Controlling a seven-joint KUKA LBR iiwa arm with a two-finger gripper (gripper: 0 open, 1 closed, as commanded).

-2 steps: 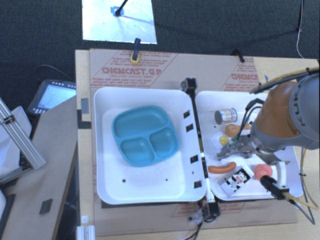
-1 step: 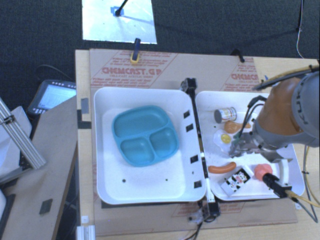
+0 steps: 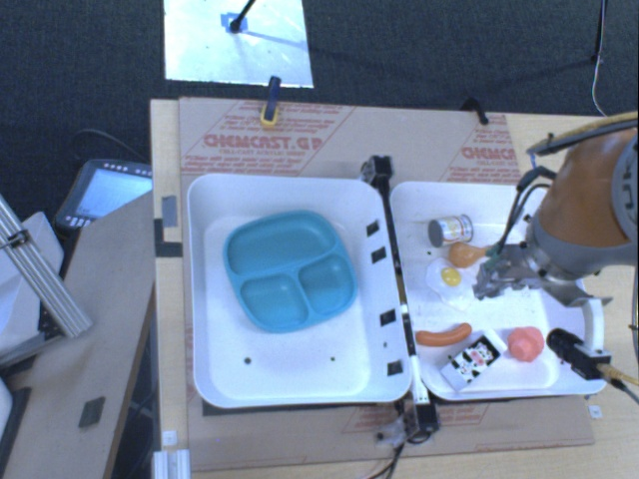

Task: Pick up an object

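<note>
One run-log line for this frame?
gripper: over right bin, beside fried egg | grasp: unclear | divided plate: left bin

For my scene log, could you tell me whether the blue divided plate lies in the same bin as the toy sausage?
No, the blue divided plate lies in the left bin, the toy sausage in the right bin.

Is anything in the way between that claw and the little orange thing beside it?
Nothing visible. The gripper hangs in the right bin, just right of the orange toy, with bare white floor between them. The fried egg toy lies just below that path, the silver can above.
</note>
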